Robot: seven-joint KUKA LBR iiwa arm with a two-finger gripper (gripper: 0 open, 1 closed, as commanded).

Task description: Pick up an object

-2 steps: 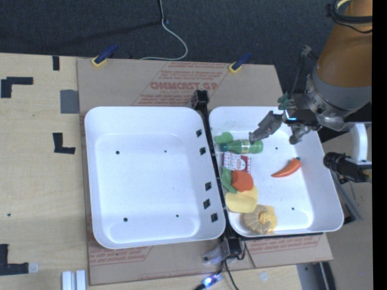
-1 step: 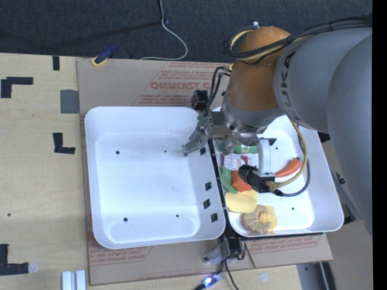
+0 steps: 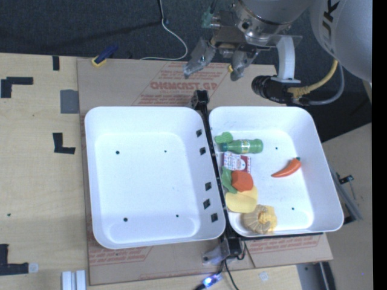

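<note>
1. Above the far edge of the bench [image 3: 36, 180], the end effector [image 3: 216, 64] hangs over the brown cardboard sheet [image 3: 151, 83], behind the seam where the two bins meet; its two fingers are spread apart with nothing between them.
2. Below it to the right, the right bin [image 3: 314, 162] holds every object, clustered along its left wall.
3. A green bottle [image 3: 240, 145] lies on its side nearest the far wall, with a small red-and-white packet [image 3: 234, 161] just beside it on the near side.
4. Next come an orange-red piece [image 3: 243, 181] touching a green piece [image 3: 227, 178], then a yellow object [image 3: 242, 200] and a tan crumpled object [image 3: 261, 219] close to the near wall.
5. A red chili pepper [image 3: 286, 169] lies apart from the cluster, toward the bin's right side.
6. The left bin [image 3: 97, 180] sits touching the right one along black clips.
7. A blue and yellow tool [image 3: 104, 55] rests at the cardboard's far left corner.
</note>
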